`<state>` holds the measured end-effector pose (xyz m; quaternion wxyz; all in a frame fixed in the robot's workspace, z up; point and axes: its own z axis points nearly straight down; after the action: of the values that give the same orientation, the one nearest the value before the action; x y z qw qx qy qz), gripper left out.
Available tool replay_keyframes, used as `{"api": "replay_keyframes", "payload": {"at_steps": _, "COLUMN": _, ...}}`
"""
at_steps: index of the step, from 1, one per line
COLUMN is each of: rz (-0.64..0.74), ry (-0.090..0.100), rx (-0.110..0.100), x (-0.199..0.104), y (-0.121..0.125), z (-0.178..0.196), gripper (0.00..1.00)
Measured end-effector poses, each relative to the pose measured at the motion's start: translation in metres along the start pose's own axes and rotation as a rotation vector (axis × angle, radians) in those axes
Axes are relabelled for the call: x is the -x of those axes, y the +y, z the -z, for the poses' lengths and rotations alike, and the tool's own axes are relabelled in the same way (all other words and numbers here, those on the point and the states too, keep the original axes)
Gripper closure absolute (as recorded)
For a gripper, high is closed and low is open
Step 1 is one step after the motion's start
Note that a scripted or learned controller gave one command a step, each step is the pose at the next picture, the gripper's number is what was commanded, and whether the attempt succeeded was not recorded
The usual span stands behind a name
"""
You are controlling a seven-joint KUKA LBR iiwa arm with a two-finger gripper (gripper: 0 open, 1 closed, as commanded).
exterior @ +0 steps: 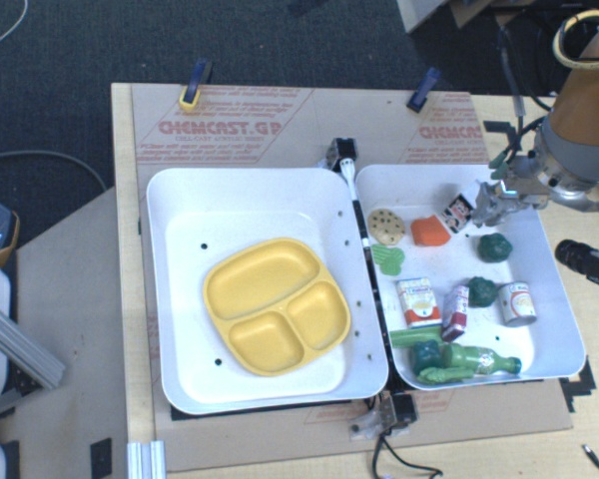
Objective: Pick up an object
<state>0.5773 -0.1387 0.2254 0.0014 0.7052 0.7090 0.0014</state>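
Camera view: gripper (pixel 497 200), grip state unclear, hovers at the right bin's (pixel 569 312) upper edge, beside a small dark packet (pixel 459 211).

You see dark grey carpet (pixel 70 58) around the bench. A brown protective sheet (pixel 280 128) with red lettering covers the bench top, held by two clamps (pixel 193 86) at its far edge. A thin white cable (pixel 10 13) loops at far left.
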Motion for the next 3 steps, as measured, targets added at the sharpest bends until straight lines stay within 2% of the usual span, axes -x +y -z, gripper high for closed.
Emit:
{"api": "replay_keyframes", "payload": {"at_steps": 2, "rz": 0.001, "ry": 0.001, "rx": -0.001, "x": -0.100, "y": 0.024, "z": -0.006, "gripper": 1.00}}
{"api": "replay_keyframes", "payload": {"at_steps": 3, "rz": 0.001, "ry": 0.001, "rx": 0.001, "x": -0.150, "y": 0.050, "z": 0.008, "gripper": 1.00}}
